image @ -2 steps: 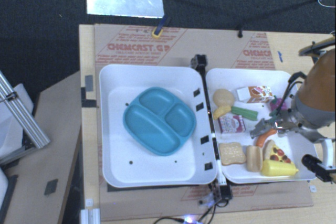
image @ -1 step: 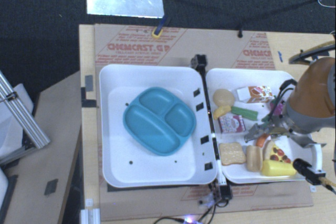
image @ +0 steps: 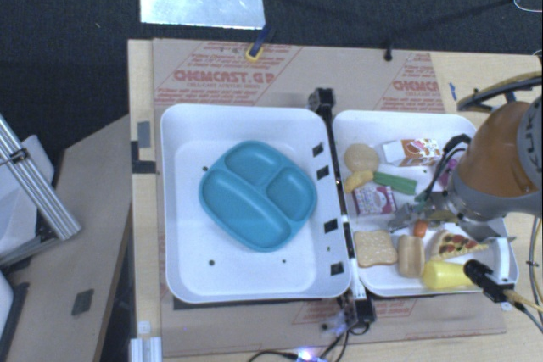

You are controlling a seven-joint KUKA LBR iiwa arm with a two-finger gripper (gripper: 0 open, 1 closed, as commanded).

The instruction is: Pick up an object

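Note:
The right bin [image: 488, 125] holds several toy foods. A beige round piece [image: 362, 157] and a yellow piece [image: 358, 180] lie at its left, beside a green stick [image: 395, 180] and a maroon packet [image: 373, 199]. A white and red carton [image: 411, 151] lies at the back. Along the front are a toast slice [image: 375, 247], a tan bun [image: 411, 255], a pizza slice [image: 458, 246] and a yellow lump [image: 445, 274]. My gripper [image: 413, 219] is low over the bin's middle, right above a small orange piece [image: 420, 228].
The left bin [image: 182, 267] holds a blue divided plate [image: 257, 193]. A black divider [image: 333, 191] with clips runs between the two bins. The arm's orange and grey wrist [image: 501, 165] covers the right bin's right side.

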